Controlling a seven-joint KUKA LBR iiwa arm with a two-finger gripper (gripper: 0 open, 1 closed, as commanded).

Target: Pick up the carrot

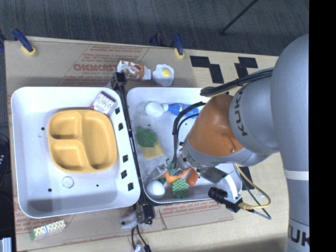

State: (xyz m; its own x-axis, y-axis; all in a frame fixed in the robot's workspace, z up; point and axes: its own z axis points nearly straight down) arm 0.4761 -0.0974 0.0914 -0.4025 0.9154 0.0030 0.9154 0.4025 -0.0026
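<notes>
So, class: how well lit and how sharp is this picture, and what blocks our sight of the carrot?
Camera view: even, soft light, faint shadows inside the white bins; slightly soft focus throughout; the arm's orange band covers much of the right bin, with the carrot just visible below it.

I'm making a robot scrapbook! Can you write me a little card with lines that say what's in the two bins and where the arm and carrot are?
left bin: yellow tray with three sections; small packet at the bin's far edge
right bin: green toy, white ball, white egg, carrot, green block
arm: over the right bin, reaching from the right
tool: low, right by the carrot; grip hidden
carrot place: near corner of right bin
outside bins: yellow-and-white toy on the bench
</notes>
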